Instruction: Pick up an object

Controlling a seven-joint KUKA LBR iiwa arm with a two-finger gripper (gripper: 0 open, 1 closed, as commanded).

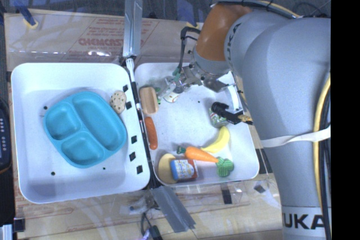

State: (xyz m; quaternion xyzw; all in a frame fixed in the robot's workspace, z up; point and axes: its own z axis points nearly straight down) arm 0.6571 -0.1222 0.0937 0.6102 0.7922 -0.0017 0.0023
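While our gripper hangs low by the clutter in the right bin, we're mid-reach; can't tell the jaws, next comes a clean pinch.

White capitals "UKA" stood on the grey base of the arm at the lower right, the brand name cut off at its left (the first letter lay hidden behind the bench edge). Faint red lettering ran across the cardboard sheet under clear film behind the bins, in mirrored or upside-down strokes too blurred to read. The small jar in the right bin carried a blue and red label whose words were too small to make out.
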